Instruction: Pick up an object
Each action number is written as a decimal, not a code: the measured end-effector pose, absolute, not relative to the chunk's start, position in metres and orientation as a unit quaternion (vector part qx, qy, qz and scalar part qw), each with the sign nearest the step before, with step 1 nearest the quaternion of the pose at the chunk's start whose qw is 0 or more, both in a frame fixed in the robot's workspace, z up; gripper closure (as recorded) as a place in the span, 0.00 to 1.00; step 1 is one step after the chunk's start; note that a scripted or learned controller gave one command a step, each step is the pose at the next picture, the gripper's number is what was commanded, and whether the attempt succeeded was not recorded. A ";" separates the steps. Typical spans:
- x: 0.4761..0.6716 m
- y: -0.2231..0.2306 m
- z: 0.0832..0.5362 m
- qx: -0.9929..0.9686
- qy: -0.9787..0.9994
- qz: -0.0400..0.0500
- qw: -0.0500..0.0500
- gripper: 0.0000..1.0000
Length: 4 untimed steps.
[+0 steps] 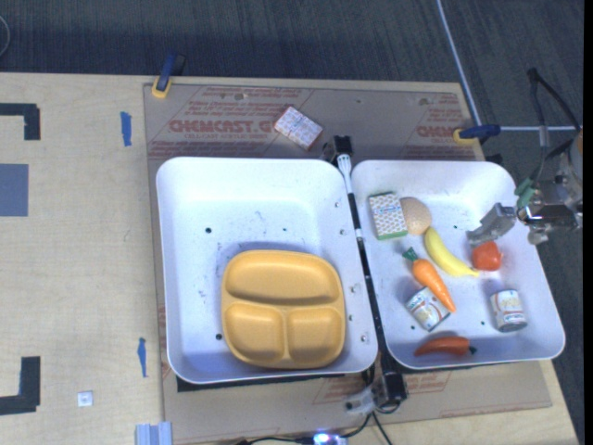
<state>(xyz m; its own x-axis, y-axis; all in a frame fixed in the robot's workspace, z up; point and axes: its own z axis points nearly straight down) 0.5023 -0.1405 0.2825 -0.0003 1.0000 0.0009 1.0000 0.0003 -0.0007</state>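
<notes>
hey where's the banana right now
The banana lies in the right-hand bin, near its middle, slanting between the carrot on its left and the tomato on its right.

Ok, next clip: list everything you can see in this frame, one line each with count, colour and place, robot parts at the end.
Bins: 2, white, side by side on the bench.
Divided tray: 1, yellow, in the left bin.
Banana: 1, yellow, right bin, middle.
Carrot: 1, orange with a green top, beside the banana.
Tomato: 1, red-orange, right bin, right side.
Small cans: 2, pale labels, right bin, near side.
Chili pepper: 1, red, right bin, near edge.
Packet: 1, green and white, right bin, far side.
Gripper: 1, grey, just above the tomato.
</notes>
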 end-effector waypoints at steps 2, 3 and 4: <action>0.526 -0.142 0.086 -0.707 -0.707 -0.001 -0.001 0.00; 0.527 -0.143 0.097 -0.707 -0.707 -0.002 -0.004 1.00; 0.480 -0.055 0.185 -0.707 -0.708 0.000 0.000 1.00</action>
